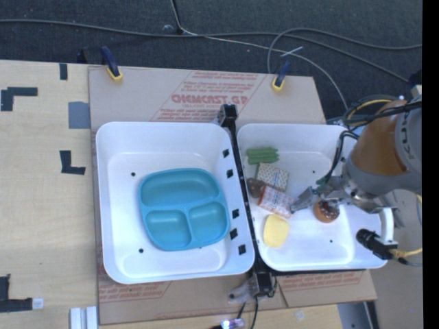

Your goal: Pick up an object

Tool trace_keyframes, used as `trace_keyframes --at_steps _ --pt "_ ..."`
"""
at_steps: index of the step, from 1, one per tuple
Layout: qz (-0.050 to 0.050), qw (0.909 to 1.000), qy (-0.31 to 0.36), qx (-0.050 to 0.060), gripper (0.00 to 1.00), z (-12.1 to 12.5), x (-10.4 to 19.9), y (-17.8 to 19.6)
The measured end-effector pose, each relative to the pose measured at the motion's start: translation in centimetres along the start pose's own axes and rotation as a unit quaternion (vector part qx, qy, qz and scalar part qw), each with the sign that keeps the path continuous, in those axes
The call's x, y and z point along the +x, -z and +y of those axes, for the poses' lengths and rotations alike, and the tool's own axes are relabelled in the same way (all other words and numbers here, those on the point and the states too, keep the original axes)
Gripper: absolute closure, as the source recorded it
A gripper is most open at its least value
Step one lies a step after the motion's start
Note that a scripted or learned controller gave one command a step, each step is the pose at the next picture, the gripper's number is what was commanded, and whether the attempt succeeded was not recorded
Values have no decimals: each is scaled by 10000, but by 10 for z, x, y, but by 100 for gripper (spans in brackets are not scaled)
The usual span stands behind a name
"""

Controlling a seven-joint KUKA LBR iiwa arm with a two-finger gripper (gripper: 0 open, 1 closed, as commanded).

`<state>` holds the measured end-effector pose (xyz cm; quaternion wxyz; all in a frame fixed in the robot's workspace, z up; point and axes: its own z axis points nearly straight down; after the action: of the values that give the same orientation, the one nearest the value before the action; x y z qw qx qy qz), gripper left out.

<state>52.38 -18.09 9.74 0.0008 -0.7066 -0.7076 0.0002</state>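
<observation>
My gripper (302, 200) is low inside the right bin (302, 137), reaching in from the right, with its tip just right of a red and white packet (273, 200). Close under the wrist sits a small round brown and orange object (326, 212). A yellow block (276, 231) lies in front of the packet. Behind the packet are a checkered packet (273, 178) and a green object (262, 155) near the bin's back. Nothing shows as lifted off the bin floor.
The left bin (116, 142) holds a blue divided tray (184, 208). A black clip strip (234, 177) runs along the shared wall between the bins. Cables cross the dark floor behind the bench. The arm's orange band (378, 146) hangs over the right bin's right side.
</observation>
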Motion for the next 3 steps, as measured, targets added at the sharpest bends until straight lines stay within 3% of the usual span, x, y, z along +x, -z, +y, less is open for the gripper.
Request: trace_keyframes --at_steps 1,2,3 --pt "-3 10000 1 -21 0 3 -1 -6" --pt "-78 9999 -9 -106 100 5 -5 7" --pt "-7 10000 2 -19 100 1 1 66"
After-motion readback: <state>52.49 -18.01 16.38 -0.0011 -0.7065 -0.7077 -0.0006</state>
